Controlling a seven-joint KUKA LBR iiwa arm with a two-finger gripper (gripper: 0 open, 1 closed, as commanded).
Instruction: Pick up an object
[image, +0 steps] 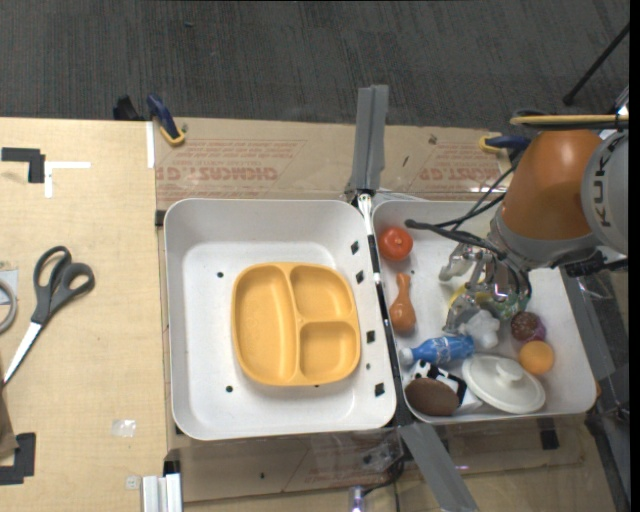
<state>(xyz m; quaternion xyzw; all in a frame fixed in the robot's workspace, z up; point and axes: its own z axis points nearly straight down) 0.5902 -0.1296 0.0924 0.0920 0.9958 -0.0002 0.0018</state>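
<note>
- Two shallow white bins side by side on a bench: left bin (190, 330), right bin (565, 400).
- In the left bin, a yellow divided plate (296, 323), lying flat near the middle, three compartments, nothing in them.
- Reaching in from the right, a grey arm (560, 190) with an orange band, bent over the right bin.
- Below the wrist, the gripper (478, 290), low inside the right bin, above the cluster of small things.
- Fingers metallic and tangled with cables; apart or together cannot be told, and nothing clearly seen between them.
- At the upper left of the right bin, a red tomato (396, 242), apart from the gripper.
- Below the tomato, a brown drumstick-shaped toy (402, 305), lying along the bin's left wall.
- Lower down, a blue bottle (441, 349) on its side, just below the gripper.
- At the bin's lower left corner, a dark brown rounded thing (432, 396), touching a black-and-white piece beside it.
- To its right, a white lid (506, 382) with a knob, lying flat.
- Near the right wall, a purple ball (527, 326) and just below it an orange ball (537, 357).
- On the wooden bench to the left, well apart from both bins, scissors (45, 295) with black handles.
- Behind the bins, a brown cardboard sheet (260, 165) with red lettering.
</note>
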